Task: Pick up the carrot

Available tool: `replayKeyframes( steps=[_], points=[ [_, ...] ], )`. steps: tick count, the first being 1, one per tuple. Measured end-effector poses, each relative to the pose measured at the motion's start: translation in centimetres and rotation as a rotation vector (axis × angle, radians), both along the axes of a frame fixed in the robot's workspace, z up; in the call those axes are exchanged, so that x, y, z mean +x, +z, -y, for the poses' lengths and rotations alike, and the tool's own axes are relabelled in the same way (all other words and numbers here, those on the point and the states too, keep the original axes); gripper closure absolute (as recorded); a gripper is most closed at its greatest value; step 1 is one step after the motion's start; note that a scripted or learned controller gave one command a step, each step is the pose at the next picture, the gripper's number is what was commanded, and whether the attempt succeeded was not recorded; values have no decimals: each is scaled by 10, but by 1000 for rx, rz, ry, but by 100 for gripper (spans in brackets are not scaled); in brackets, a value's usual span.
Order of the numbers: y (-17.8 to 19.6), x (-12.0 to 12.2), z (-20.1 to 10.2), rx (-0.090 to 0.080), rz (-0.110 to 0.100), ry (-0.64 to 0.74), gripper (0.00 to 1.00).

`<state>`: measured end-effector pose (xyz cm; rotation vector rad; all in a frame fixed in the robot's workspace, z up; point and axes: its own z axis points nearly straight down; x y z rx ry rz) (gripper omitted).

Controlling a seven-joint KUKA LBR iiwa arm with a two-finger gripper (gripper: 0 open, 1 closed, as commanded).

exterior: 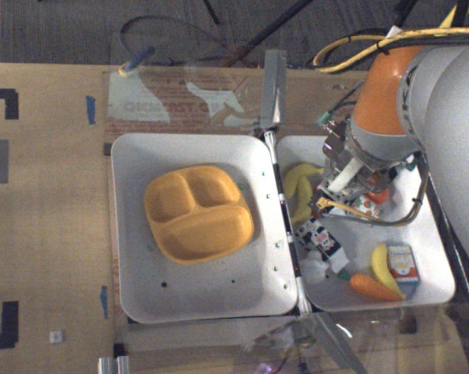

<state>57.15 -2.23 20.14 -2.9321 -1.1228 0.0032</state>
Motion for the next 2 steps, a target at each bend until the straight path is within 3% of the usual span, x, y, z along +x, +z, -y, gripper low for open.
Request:
replayKeyframes(
  steps=[1, 2],
  points=[
    [39, -5, -27, -2, 2, -181, 100],
    [17, 0, -31, -1, 2, -533, 100]
  ],
)
